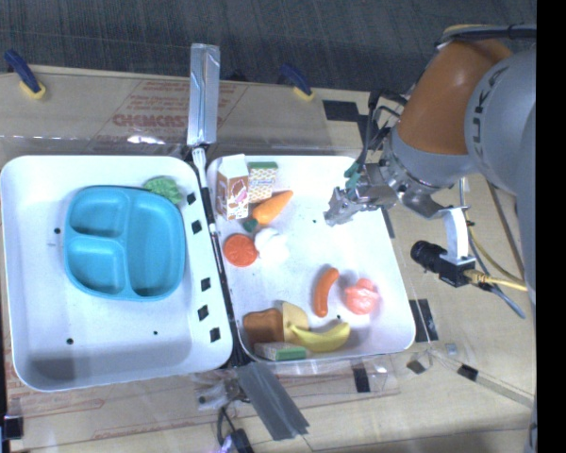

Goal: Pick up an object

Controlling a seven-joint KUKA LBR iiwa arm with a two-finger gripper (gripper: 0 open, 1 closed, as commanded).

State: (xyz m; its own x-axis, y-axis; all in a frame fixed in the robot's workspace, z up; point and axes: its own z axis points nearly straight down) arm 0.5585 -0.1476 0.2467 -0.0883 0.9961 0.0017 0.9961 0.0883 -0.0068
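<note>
The gripper [342, 206] hovers near the right bin's [389, 253] far right edge; finger state unclear. Descending here risks grasping nothing, toys lying elsewhere.

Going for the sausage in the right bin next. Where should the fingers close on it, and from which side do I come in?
Grip the sausage across its middle, coming straight down from above. It lies flat and nearly lengthwise toward the camera, so set the fingers across its narrow width, left and right. There looks to be bare floor to its left; the pink toy sits close on its right, so keep that finger tight in.
</note>
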